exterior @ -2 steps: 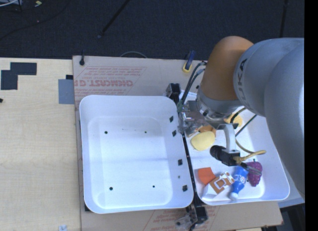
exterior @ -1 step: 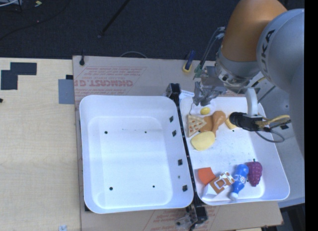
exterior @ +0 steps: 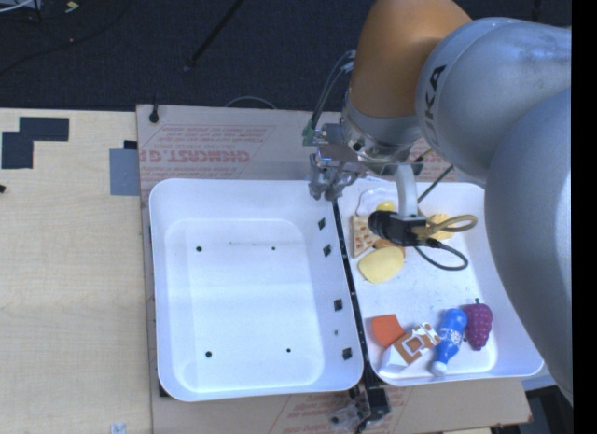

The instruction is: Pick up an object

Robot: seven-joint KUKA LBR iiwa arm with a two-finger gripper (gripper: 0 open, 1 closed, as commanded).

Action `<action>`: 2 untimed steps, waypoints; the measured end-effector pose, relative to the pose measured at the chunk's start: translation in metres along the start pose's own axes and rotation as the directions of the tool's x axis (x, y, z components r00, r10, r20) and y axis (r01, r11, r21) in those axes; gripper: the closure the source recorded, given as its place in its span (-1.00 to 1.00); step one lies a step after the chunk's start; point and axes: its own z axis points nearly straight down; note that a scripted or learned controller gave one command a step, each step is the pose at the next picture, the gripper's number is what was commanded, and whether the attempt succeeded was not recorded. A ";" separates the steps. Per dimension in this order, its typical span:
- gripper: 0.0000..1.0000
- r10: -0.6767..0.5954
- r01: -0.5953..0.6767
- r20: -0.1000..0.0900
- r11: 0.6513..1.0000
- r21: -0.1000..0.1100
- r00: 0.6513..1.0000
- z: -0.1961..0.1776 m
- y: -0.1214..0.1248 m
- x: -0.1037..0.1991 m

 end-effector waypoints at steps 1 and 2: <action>1.00 0.001 -0.001 0.000 1.000 0.002 1.000 0.035 0.014 0.060; 1.00 0.003 -0.003 0.001 1.000 0.004 1.000 0.068 0.013 0.096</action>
